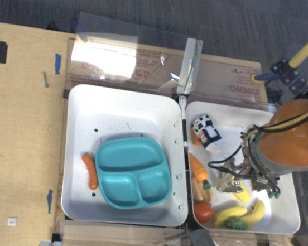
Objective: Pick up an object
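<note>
Hovering: pincer [240, 184] right bin [287, 219] | banana [243, 211] just below

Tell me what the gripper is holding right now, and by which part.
It cannot be told. The gripper is low in the right bin, above the banana, but its wrist and cables hide the tips from the camera.

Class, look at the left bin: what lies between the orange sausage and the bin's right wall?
In the camera view, the teal divided plate lies between the sausage and the left bin's right wall.
</note>
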Action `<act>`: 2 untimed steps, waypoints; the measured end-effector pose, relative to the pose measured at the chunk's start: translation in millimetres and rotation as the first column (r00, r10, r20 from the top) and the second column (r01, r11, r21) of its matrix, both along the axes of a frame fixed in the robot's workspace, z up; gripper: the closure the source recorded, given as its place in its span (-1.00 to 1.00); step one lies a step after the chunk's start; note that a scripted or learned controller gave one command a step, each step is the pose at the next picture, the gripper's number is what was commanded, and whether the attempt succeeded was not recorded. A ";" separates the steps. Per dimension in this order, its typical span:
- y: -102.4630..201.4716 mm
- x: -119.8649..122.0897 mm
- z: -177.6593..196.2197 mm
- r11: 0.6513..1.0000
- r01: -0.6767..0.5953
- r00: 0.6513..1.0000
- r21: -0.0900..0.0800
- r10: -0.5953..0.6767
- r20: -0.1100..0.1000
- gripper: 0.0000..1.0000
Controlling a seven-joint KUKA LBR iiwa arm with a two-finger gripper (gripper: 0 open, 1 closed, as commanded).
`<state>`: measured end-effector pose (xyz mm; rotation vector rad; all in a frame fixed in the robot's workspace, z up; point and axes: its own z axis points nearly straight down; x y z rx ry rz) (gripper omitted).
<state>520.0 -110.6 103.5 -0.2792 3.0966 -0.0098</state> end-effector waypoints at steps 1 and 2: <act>-83.6 -1.7 86.9 0.919 -0.394 0.919 -0.004 0.394 -0.023 1.00; -111.6 25.8 26.0 0.749 -0.663 0.749 -0.006 0.662 -0.024 1.00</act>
